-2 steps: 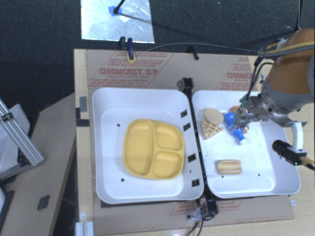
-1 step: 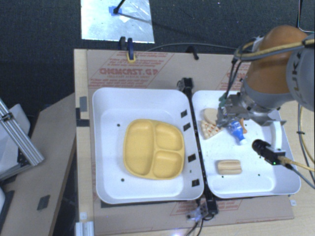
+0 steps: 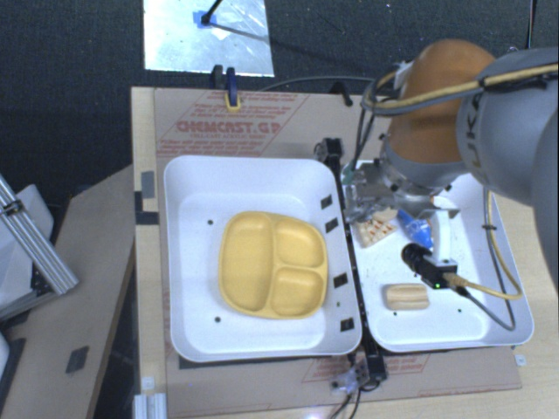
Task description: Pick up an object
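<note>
Black speckled floor all around, with a shiny silver sheet (image 3: pixel 208 20) lying up top and a bit of aluminium rail (image 3: pixel 35 251) poking in at the left. Smack in the middle, a brown board (image 3: pixel 236 120) with red print on it and a blue-and-yellow clamp (image 3: pixel 231 88) pinching its far edge. On the board, two shallow white bins side by side, edge to edge down the middle. In the left bin (image 3: pixel 192 190), a yellow plate (image 3: pixel 272 264) with three compartments, lying flat and roughly centred. Busier over in the right bin (image 3: pixel 454 326). Near its front wall, a little tan block (image 3: pixel 406 297), flat on the floor and apart from the other bits. Further back, a pale gridded piece (image 3: pixel 377 230) with reddish lines, close to the bin's left wall. Just beside that on its right, a blue thing (image 3: pixel 418 231), too small to make out properly. Grey arm (image 3: pixel 515 120) with the orange band (image 3: pixel 441 68) reaching in from the right, over the back half of the right bin. Down at its end the gripper (image 3: pixel 371 197), low by the wall shared with the left bin, right above the gridded piece. Maybe touching it, hard to say. Can't tell how wide the gripper is set, too much clutter and shadow in there. Can't tell whether it has hold of anything either.
</note>
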`<state>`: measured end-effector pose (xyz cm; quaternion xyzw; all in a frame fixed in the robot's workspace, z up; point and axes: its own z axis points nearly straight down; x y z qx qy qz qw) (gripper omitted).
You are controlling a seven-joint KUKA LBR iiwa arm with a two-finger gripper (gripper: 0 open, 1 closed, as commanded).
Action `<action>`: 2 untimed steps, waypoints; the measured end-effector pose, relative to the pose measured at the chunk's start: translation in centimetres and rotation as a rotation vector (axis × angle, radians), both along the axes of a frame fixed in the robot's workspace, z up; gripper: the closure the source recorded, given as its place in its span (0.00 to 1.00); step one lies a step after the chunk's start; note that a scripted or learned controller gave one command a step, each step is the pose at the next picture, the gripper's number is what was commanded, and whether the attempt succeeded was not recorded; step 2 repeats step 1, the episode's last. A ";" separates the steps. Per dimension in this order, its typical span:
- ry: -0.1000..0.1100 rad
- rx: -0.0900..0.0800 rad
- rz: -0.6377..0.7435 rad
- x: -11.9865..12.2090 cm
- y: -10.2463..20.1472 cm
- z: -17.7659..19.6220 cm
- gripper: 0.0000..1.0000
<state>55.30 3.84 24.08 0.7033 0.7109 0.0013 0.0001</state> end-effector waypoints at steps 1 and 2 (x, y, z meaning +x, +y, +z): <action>-0.001 0.000 -0.001 1.6 4.7 -0.3 1.00; -0.001 0.000 -0.001 1.6 4.7 -0.3 1.00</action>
